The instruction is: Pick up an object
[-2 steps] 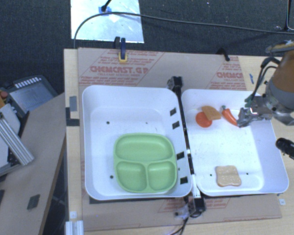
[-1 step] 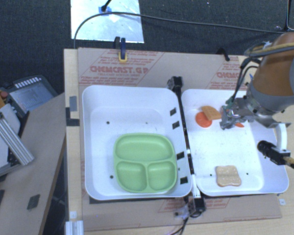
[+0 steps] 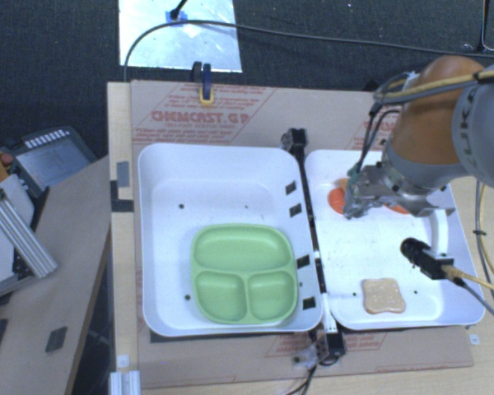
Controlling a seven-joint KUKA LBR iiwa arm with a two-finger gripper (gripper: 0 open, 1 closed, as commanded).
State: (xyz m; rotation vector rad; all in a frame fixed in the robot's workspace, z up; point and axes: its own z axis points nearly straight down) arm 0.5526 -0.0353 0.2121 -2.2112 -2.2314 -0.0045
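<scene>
An orange object lies in the right bin, near its left wall and mostly hidden by the gripper. My gripper is low over this orange thing, right at its edge. A tan toast-like slice lies flat near the front of the same bin, well apart from the gripper. A green three-compartment tray rests in the left bin, toward its front.
The black divider runs between the two bins. The arm's grey and orange body hangs over the back right of the right bin. Cardboard lies beneath the bins.
</scene>
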